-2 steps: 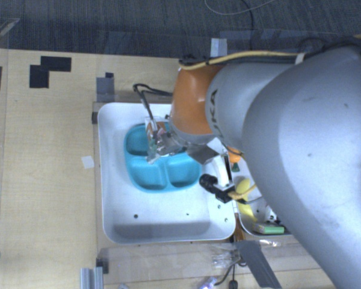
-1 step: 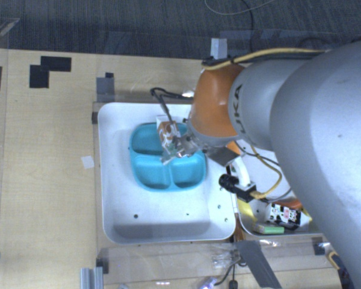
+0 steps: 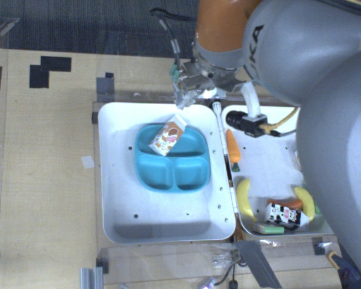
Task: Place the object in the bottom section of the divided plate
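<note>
The packet (image 3: 167, 138) is a small pale sachet with a printed picture in red and brown. It is over the far, larger compartment of the blue divided plate (image 3: 186, 176), towards that compartment's left side. Its long axis runs on a diagonal, from near-left to far-right. The near-left end sits close to the ridge that divides the far compartment from the two smaller near ones. The far-right end points up towards the gripper (image 3: 183, 103), just under its tip. Whether that end touches the gripper, and whether the packet rests flat on the plate or hangs a little above it, cannot be told.

The gripper is over the far rim of the left bin (image 3: 120, 179), below the orange band of the grey arm. I cannot tell whether it is spread or pressed together.

The plate lies in the middle of the left bin, its two small compartments towards the near side.

The right bin (image 3: 271, 161) is just beside the left one. It holds a carrot (image 3: 231, 148) along its left wall, a banana (image 3: 245, 198) nearer, a second banana (image 3: 305, 200) at the right, and between them a small black-and-white carton (image 3: 283, 214).

Both bins sit on a pale wooden bench (image 3: 42, 173) with black shapes (image 3: 48, 70) at its far left. Beyond the bench is a dark floor.
</note>
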`<state>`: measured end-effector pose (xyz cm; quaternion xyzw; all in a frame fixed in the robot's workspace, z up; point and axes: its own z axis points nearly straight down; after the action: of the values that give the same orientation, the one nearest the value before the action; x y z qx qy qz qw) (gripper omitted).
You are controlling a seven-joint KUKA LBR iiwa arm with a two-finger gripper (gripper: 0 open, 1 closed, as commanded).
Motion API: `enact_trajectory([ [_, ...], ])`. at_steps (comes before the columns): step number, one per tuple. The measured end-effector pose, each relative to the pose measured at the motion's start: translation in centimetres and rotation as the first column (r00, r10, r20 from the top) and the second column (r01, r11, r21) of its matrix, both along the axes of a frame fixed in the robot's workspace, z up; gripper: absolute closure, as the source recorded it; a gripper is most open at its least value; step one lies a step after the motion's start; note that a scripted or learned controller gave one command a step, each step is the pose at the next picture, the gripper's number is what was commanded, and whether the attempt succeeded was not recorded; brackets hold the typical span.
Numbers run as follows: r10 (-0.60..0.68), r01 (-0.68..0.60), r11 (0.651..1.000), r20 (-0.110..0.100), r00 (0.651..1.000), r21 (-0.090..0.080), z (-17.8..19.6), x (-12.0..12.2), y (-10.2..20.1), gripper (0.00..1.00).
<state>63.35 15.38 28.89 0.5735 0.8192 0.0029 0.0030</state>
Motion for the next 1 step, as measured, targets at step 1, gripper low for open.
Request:
enact_trajectory([
  [1,0.001,-0.001,1.0,-0.002,1.0,-0.001,-0.1,-0.03,0.01,0.0],
])
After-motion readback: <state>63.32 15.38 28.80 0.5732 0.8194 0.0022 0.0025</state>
